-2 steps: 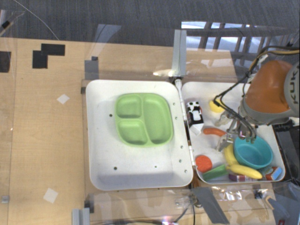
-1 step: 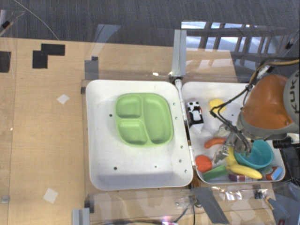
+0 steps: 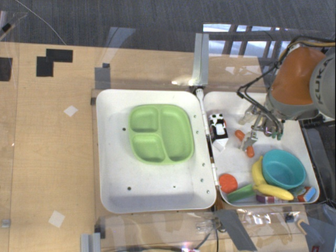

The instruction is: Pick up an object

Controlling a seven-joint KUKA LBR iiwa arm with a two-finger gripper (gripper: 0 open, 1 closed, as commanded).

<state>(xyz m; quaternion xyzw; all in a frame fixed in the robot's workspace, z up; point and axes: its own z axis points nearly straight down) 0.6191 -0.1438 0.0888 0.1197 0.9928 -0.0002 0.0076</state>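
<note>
Camera view coverage runs from the bare wooden bench (image 3: 47,156) on the left, marked with black tape squares (image 3: 52,61) near its far edge, to the two white bins. First comes the left bin (image 3: 121,188), which holds a light green divided plate (image 3: 160,134) with three compartments, lying flat near the bin's centre. Next comes the right bin (image 3: 231,101), separated from the left one by their touching rims. Against its left wall lies a small black-and-white toy (image 3: 217,126) resting on a white card. Below it, near the front left corner, sits a round orange-red object (image 3: 228,182), with a dark green vegetable-shaped piece (image 3: 241,193) just beside it to the right. Toward the bin's centre lie two small orange pieces, one (image 3: 239,135) upper left and one (image 3: 250,151) lower right; they are short, stubby and carrot-coloured. The gripper (image 3: 253,136) hangs directly over these pieces, its metal fingers pointing down and left; whether they are spread or closed cannot be determined, and no object is visibly between them. Further right, a yellow banana (image 3: 265,185) curves along the left and underside of a teal bowl (image 3: 283,168), touching it. The grey arm with its orange band (image 3: 296,77) enters from the right above the bowl.
</note>
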